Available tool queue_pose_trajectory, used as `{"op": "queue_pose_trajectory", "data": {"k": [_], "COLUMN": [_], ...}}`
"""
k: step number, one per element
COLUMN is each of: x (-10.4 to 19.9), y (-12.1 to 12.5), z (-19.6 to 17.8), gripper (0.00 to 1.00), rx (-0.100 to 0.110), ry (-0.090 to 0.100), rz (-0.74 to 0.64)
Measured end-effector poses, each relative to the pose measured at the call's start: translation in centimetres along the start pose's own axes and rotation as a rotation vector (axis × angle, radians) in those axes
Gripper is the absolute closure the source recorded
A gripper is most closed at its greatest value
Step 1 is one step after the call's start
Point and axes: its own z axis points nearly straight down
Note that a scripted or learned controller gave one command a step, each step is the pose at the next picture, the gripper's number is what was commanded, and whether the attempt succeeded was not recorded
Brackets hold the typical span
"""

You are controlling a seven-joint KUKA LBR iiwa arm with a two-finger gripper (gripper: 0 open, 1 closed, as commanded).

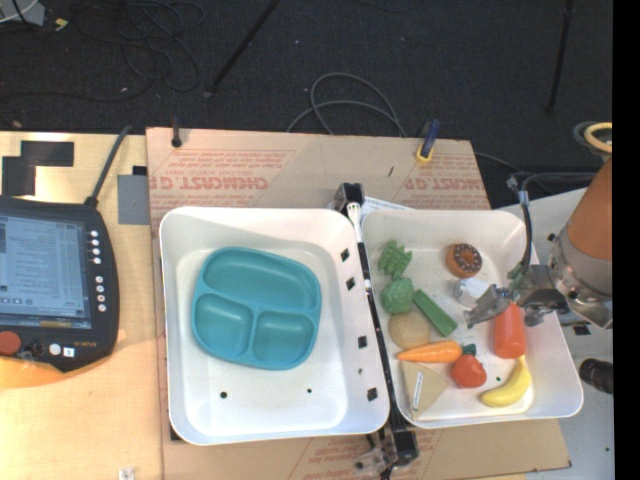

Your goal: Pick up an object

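Although several toy foods crowd the right bin (570, 393), the red pepper (508, 332) — upright near its right wall, above the banana (506, 388) — is taken as the target. It is judged light, rigid and slippery; a mid-body grip is advised. The gripper (500, 303) hangs beside it — finger state cannot be told.

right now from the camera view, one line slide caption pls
Gripper low over the right bin of toy food, by the red pepper; teal divided plate in the left bin.
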Motion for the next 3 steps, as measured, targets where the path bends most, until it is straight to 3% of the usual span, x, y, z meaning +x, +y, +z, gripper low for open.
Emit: {"op": "queue_pose_trajectory", "data": {"k": [1,2,3], "x": [-4.2,1.1,0.8], "y": [4.1,10.3,10.3], "z": [11.1,14.2,13.3], "gripper": [0.00,0.00,1.00], "rx": [-0.008,0.010,0.004], "ry": [0.004,0.005,0.003], "rz": [-0.004,-0.002,0.001]}}
